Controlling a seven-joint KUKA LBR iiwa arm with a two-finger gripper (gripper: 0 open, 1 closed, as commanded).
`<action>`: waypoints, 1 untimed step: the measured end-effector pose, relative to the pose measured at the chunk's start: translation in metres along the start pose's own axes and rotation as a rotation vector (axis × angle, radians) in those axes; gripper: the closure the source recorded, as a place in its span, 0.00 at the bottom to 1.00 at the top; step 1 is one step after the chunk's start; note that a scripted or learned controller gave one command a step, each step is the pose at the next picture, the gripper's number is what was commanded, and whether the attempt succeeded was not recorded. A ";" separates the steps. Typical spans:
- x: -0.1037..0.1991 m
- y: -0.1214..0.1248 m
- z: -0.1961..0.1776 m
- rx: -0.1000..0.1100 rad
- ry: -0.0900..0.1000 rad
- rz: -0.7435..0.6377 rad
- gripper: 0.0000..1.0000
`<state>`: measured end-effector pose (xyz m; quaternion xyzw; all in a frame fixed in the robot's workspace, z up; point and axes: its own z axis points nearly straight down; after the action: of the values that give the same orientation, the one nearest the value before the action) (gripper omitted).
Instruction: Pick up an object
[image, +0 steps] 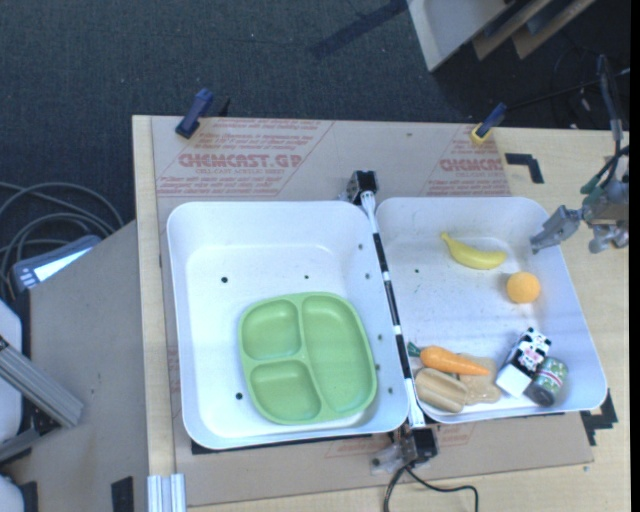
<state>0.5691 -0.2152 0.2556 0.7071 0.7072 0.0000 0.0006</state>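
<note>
Two white bins; one banana

Dark carpet floor behind a wooden bench.
Grey cables coiled at left, pale furniture at top.

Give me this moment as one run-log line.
gripper: over right bin's far right rim, nothing between fingers | banana, orange, carrot in right bin | green tray in left bin

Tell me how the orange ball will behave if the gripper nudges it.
The orange ball looks round, so it would probably roll. It lies apart from other items on the smooth right bin floor, so little would stop it. Likely light.
</note>
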 end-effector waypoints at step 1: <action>-0.007 0.047 0.102 0.005 0.003 -0.001 0.00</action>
<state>0.6157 -0.2227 0.1539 0.7068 0.7074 -0.0007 -0.0021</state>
